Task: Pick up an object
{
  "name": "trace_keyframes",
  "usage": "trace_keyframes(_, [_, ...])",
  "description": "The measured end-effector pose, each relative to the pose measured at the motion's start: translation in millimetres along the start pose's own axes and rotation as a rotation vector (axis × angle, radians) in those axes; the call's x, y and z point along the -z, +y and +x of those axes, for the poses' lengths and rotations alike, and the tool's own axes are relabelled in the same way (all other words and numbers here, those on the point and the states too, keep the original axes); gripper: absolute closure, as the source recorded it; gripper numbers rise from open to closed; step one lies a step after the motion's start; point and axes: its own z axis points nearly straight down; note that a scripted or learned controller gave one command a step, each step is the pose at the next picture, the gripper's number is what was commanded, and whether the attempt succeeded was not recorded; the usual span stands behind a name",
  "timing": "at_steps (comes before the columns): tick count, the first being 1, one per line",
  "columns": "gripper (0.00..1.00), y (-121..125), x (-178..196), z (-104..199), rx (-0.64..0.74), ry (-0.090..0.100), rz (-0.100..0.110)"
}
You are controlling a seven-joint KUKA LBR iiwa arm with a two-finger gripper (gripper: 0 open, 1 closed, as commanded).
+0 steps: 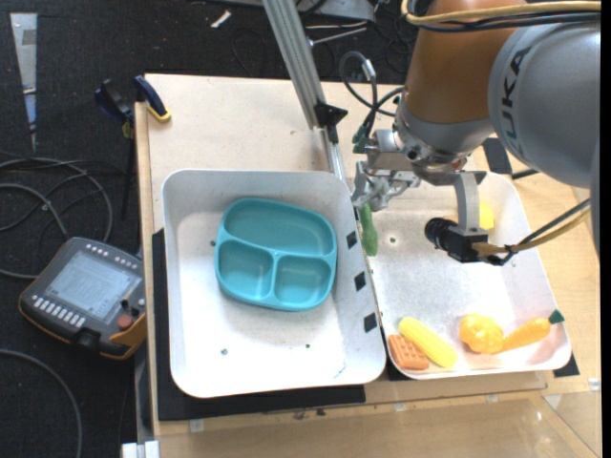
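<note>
The camera view looks down on two white bins sitting side by side on a pale bench [229, 122]. In the left bin [191, 351] lies a teal tray [276, 254] with three compartments, flat and near the bin's middle. The right bin [520, 284] has its toys gathered along the near edge: a waffle [408, 352] in the near left corner, a corn cob [427, 341] touching it, then a yellow lump [480, 332] and a carrot [527, 331] just beside that. A further yellow piece [486, 216] peeks out behind the arm's black fitting at the far side. The arm [535, 74] comes in from the right, grey with a big orange band, and part of the lettering "KUKA" reads on its casing, only the "UK" clear. The gripper [374, 191] hangs over the far left corner of the right bin, at the wall shared with the left bin. A green pod [368, 229] stands just below it, against that wall; I cannot tell whether the fingers pinch it or how wide the jaws are set. Off the bench to the left, a pendant [84, 296] with a screen lies on the dark floor among cables; its writing is too small to read.
</note>
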Motion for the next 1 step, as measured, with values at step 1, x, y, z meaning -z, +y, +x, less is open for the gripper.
trace_keyframes(1, [1.00,-30.8,-8.9,47.3,0.000,-0.001,0.001])
